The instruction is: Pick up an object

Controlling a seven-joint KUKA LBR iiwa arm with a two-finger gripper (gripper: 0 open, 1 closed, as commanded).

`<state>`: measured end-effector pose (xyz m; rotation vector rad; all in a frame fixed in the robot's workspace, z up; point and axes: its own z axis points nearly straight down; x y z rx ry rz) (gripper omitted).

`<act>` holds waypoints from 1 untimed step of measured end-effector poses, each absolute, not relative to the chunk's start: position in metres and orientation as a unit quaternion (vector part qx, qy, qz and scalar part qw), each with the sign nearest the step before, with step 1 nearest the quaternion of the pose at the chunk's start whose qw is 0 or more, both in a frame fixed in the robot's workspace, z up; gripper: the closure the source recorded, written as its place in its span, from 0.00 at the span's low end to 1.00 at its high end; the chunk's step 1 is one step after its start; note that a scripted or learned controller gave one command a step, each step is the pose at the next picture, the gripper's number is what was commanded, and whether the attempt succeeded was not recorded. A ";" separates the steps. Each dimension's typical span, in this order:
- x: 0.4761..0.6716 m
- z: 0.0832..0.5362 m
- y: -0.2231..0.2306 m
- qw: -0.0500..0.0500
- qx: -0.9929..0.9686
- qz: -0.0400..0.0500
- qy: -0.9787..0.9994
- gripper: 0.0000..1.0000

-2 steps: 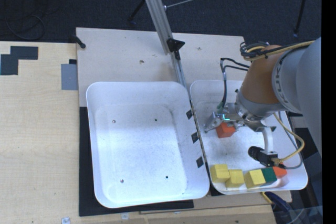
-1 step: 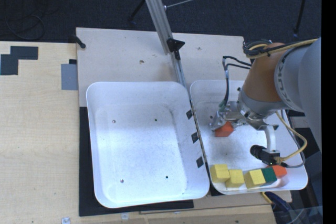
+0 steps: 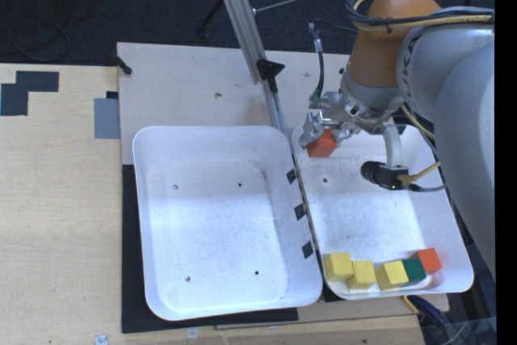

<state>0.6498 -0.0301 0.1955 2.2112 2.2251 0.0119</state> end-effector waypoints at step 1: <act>0.617 0.249 0.056 -0.001 0.705 0.001 0.710 1.00</act>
